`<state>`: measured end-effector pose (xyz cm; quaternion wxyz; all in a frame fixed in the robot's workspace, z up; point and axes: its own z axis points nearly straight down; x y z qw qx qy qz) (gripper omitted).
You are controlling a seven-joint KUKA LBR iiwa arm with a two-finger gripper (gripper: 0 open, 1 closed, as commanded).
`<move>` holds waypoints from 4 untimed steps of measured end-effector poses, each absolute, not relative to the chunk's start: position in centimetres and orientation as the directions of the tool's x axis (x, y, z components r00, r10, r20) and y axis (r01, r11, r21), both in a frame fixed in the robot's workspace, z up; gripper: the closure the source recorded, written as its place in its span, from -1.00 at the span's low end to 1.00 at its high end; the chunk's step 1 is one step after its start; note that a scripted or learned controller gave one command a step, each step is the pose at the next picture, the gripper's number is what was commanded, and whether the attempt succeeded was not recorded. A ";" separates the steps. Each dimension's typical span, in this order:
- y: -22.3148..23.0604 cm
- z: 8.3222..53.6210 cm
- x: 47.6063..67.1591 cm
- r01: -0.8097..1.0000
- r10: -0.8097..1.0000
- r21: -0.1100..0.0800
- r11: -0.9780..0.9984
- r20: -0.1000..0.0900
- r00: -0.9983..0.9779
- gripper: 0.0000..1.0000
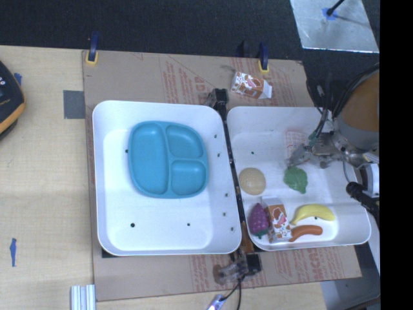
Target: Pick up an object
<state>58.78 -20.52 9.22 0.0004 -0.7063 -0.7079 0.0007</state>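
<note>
Fingers just above green toy

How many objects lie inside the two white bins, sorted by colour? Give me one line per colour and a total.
Blue: 1, the divided plate in the left bin
Beige: 1, the round piece
Green: 1, the leafy piece
Purple: 1, the grapes
Yellow: 1, the banana
Orange-red: 1, the sausage
Printed white and red: 1, the small carton
Total: 7

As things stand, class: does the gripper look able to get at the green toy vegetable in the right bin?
Probably yes. The gripper hangs just above the green toy vegetable, which lies apart from the tan ball and banana, with nothing over it.
</note>
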 end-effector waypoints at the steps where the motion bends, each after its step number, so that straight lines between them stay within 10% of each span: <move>1: -16.6 9.2 56.4 1.000 1.000 -0.004 0.006 0.000 -0.006 -1.00; 2: -16.7 10.2 56.4 1.000 1.000 -0.005 0.008 -0.001 -0.008 1.00; 3: -16.7 10.2 56.4 1.000 1.000 -0.005 0.008 -0.001 -0.008 -1.00; 4: -16.8 11.2 56.4 1.000 1.000 -0.006 0.010 -0.002 -0.010 1.00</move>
